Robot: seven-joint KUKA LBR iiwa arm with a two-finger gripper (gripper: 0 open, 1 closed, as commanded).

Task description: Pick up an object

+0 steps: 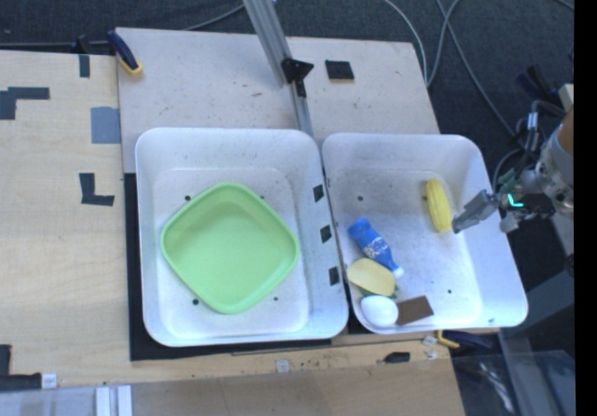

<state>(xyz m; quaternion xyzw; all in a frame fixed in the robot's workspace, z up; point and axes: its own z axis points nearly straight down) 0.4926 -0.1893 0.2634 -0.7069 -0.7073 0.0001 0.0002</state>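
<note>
The right bin (pixel 466 155) holds several objects. A yellow corn-shaped piece (pixel 437 204) lies near its right wall. A blue tube with a white cap (pixel 375 244) sits in the middle. Near the front wall lie a pale yellow piece (pixel 371 276), a white egg-like object (pixel 379 311) and a small brown block (pixel 414 309). My gripper (pixel 482 219) hovers over the bin's right rim, just right of the corn piece. It looks open, with nothing between its fingers (pixel 469 212).
The left bin (pixel 149 158) holds a light green square plate (pixel 229 246). A metal pole (pixel 270 27) slants in from the top and ends at the bins' shared back edge. Cables trail on the dark floor at the upper right.
</note>
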